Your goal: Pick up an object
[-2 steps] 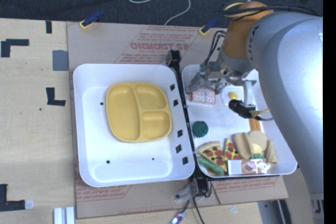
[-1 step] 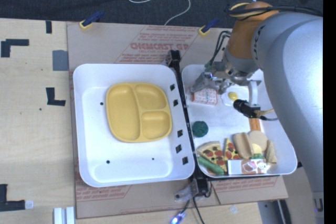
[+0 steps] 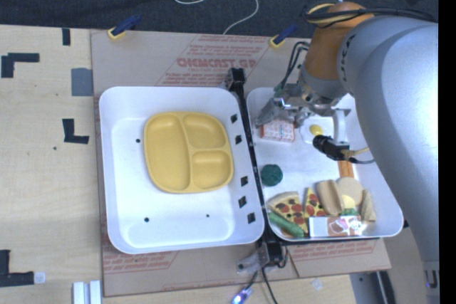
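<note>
The left bin point(image 3: 121, 153) has open floor around the yellow plate point(image 3: 189, 152) at its centre. In the right bin point(image 3: 388, 213), the arm point(image 3: 385, 60) blocks twelve o'clock; toy food point(image 3: 324, 208) crowds six o'clock; the green disc point(image 3: 271, 174) sits at nine.

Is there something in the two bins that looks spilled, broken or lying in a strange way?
Nothing looks spilled or broken. The yellow divided plastic plate lies flat in the left white bin. The toy food, including the pizza slice, is heaped in the right white bin's near corner.
</note>
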{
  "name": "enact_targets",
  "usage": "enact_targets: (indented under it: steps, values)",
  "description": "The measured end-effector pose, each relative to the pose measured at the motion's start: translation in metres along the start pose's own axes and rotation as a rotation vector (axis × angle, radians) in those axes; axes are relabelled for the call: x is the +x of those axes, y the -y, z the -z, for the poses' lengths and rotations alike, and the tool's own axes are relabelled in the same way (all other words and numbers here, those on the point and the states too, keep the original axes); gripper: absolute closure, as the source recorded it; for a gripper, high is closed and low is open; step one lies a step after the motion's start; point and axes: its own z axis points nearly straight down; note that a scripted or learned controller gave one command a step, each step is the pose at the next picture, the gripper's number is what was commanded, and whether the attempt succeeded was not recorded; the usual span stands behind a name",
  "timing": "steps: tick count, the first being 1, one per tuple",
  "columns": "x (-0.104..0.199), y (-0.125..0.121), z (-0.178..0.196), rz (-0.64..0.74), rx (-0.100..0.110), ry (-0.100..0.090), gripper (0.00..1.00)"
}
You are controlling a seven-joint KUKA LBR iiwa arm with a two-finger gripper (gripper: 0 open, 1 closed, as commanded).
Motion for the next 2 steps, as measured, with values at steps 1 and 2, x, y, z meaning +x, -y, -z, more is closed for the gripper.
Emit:
enact_targets:
  steps: [1, 2]
  values:
    - [0.0055, 0.0001, -0.0001, 0.0, 0.0, 0.0, 0.0]
    - [-0.0023, 0.0, 0.0, -0.001, 0.0, 0.001, 0.0]
